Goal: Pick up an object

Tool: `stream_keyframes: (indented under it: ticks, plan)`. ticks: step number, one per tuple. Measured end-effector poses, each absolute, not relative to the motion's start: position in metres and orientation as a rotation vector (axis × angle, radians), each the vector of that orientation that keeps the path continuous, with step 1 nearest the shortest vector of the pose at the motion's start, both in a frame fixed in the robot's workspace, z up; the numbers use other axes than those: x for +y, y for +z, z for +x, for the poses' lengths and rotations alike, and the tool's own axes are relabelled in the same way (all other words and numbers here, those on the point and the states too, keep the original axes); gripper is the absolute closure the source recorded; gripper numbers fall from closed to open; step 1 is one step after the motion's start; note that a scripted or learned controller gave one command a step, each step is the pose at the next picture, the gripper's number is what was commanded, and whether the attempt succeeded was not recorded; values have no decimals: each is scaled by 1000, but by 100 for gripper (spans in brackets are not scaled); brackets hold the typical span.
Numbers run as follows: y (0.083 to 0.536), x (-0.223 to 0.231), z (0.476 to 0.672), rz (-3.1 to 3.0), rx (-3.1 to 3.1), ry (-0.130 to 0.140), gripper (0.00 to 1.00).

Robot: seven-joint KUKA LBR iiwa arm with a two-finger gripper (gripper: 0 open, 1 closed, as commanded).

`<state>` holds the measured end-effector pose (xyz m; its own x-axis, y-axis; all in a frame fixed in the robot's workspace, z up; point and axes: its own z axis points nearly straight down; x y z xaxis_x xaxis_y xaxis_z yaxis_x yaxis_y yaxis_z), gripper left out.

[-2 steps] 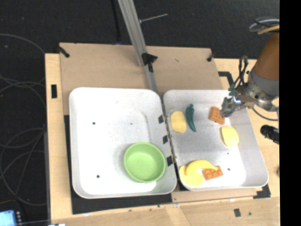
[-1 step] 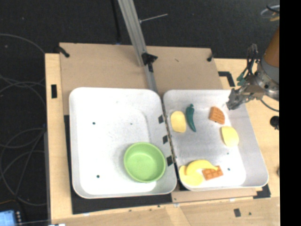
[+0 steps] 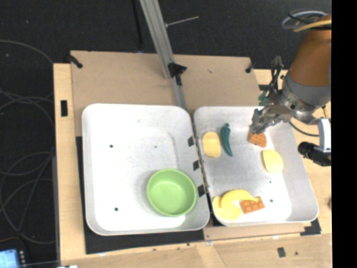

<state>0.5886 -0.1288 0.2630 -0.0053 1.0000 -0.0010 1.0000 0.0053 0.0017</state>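
The arm point(image 3: 312, 60) is a rounded orange-brown drum above a grey metal wrist collar, with a thin grey ring-shaped loop at its top. Dark cables point(image 3: 276, 80) run down its side to a small dark gripper point(image 3: 262, 121).

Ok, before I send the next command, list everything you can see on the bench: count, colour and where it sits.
bins: two, white, side by side on the bench
bowl: one, green, left bin, near front right corner
yellow pieces: three; one at the right bin's left side, one at its right side, one at its front
green piece: one, dark green, right bin, beside the left yellow piece
orange pieces: two; one at the right bin's back, under the end effector; one on the front yellow piece
metal post: one, grey, behind the bins
arm: one, orange band, from the right
end effector: one, over the back orange piece
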Motion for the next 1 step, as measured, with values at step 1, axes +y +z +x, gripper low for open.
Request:
stream_keyframes:
  ticks: [1]
  plan:
    - [269,-78,594,2211,2228,5,100]
